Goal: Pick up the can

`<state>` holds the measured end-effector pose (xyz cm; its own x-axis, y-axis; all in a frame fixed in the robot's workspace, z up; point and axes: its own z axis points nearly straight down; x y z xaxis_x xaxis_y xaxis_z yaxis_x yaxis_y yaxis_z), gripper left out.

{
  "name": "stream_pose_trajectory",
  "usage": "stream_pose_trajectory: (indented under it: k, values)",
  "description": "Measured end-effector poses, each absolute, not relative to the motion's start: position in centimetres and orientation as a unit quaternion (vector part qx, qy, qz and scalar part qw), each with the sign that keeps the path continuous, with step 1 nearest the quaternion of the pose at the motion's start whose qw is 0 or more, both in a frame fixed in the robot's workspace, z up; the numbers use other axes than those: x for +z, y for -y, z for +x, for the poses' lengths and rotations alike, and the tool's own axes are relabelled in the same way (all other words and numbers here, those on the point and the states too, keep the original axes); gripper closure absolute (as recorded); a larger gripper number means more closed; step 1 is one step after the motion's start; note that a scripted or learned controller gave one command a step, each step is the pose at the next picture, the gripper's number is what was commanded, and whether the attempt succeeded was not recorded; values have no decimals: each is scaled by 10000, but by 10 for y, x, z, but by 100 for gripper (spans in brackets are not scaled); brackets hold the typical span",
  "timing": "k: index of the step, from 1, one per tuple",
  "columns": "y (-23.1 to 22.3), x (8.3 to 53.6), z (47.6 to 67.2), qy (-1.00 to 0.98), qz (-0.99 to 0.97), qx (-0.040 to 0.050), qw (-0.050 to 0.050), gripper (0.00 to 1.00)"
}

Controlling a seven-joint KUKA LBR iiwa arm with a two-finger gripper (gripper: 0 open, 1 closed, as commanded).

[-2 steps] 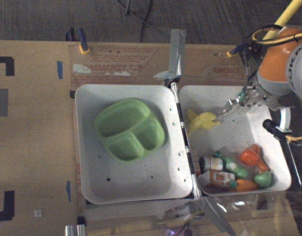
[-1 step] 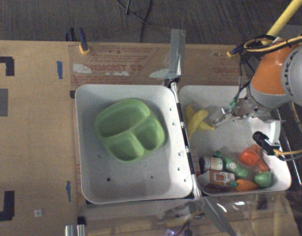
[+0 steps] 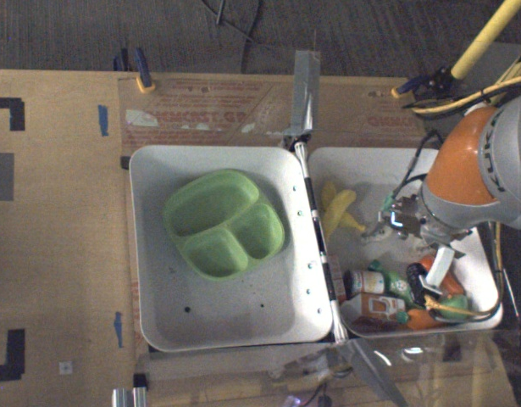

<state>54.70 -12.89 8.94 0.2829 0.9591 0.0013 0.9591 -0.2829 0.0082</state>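
The tool (image 3: 385, 227), open or closed I cannot tell, hangs over the right bin (image 3: 362, 168) beside the banana (image 3: 338, 210), probably lining up on the can (image 3: 372, 283), which lies on its side, crowded by other objects (image 3: 423, 315).

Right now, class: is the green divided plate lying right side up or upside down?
Right side up: the green divided plate shows three hollow compartments with raised ridges between them, facing the camera.

one fixed camera above the bench (image 3: 57, 227), slanting down on both bins (image 3: 243, 312)
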Motion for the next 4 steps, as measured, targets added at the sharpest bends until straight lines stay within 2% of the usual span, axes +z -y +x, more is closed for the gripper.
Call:
stream_pose_trajectory:
  k: [1, 2, 3, 4]
  values:
    - [175, 164, 593, -5876, 8092, -1, 7, 0]
    - [174, 91, 508, -5695, 8220, 0, -2, 0]
    - [177, 101, 508, -5676, 8233, 1, 19, 100]
    - [136, 181, 507, -5218, 8531, -5, -2, 100]
